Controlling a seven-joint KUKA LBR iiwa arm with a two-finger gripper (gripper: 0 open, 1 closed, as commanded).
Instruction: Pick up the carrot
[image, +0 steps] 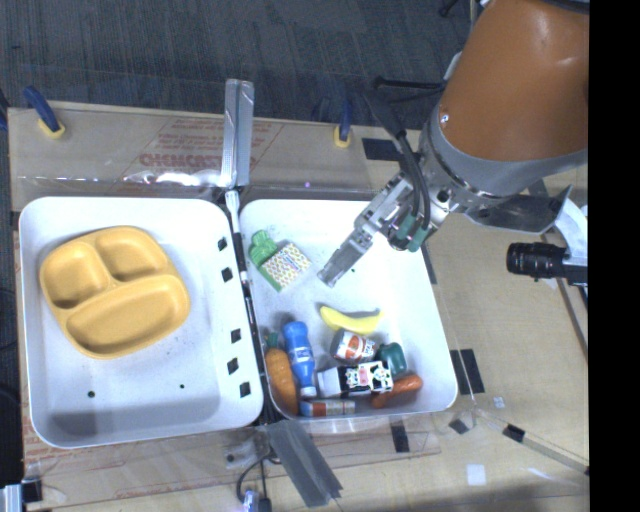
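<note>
The carrot (281, 377) lies at the right bin's (430, 290) near-left corner, tight against the blue bottle (299, 357). Our gripper (338, 265) hovers above, apart; we cannot tell its jaws' state. We should descend along the carrot's free side.

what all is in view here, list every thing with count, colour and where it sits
shallow white bins: 2, white, side by side on the bench
divided plastic plate: 1, yellow, in the left bin
orange carrot: 1, orange, right bin, front left corner
blue bottle: 1, blue with white cap, right bin, beside the carrot
yellow banana: 1, yellow, right bin, middle
small can: 1, red and white, just below the banana
black and white cow-print toy: 1, right bin, front
red-orange oblong item: 1, right bin, front right
green item with patterned box: 1, green and multicoloured, right bin, back left
arm: 1, grey with orange band, from the right
gripper: 1, grey, over the right bin's back half
</note>
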